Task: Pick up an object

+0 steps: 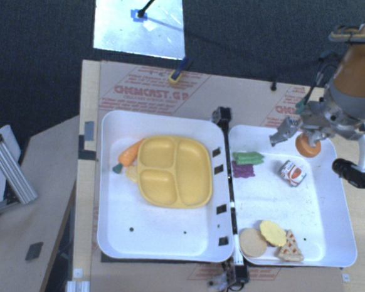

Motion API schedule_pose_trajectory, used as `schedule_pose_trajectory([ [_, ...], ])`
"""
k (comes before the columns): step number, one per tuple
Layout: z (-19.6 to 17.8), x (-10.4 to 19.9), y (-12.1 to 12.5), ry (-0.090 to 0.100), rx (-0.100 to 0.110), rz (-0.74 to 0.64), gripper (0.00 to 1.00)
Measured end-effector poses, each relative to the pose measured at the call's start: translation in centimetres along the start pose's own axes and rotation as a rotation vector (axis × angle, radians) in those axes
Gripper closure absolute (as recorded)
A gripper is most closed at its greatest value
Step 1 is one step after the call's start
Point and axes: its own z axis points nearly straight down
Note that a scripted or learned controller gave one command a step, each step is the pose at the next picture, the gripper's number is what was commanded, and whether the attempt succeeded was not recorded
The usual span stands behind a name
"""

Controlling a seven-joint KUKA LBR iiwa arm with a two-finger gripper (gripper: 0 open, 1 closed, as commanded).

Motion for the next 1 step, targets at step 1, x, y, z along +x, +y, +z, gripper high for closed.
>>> schedule_pose_trajectory([
  [1, -0.58, 0.0, 0.17, -0.001, -0.01, -0.002, 0.0],
])
